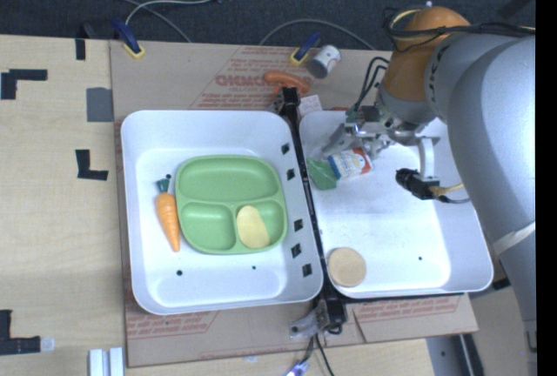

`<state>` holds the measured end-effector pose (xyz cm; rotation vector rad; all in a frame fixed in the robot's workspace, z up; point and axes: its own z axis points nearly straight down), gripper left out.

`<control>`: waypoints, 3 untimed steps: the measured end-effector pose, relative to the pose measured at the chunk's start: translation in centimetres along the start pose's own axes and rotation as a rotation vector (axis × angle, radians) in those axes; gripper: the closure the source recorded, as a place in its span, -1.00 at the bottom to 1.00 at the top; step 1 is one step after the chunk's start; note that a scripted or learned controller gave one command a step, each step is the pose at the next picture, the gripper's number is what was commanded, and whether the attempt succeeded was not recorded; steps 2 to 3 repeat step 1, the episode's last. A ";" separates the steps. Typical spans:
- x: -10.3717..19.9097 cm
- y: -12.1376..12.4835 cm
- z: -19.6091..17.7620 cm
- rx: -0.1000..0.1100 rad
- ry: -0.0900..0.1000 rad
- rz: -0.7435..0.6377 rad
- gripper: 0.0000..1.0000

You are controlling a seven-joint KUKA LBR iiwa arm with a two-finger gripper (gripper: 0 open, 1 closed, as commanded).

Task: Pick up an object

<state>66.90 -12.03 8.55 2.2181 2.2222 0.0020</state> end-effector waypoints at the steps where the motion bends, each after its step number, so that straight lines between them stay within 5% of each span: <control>1: 0.0 0.0 -0.9 0.001 0.000 -0.002 1.00; 3: 0.0 0.0 -0.9 0.001 0.000 -0.002 1.00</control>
